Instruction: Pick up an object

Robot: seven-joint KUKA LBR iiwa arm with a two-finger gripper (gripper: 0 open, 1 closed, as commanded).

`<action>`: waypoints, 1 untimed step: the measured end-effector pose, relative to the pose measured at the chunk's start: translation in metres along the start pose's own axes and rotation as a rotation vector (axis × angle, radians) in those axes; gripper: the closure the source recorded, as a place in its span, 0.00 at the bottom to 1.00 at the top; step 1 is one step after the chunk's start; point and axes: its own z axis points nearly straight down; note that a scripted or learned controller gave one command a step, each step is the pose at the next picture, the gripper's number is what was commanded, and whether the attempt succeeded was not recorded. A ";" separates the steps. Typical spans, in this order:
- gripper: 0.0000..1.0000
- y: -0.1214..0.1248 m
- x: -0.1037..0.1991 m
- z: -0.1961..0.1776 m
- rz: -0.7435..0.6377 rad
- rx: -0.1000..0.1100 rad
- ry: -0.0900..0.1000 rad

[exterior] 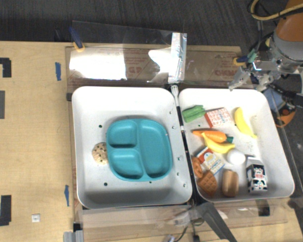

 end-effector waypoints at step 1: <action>0.00 -0.014 -0.006 0.128 -0.050 -0.010 -0.002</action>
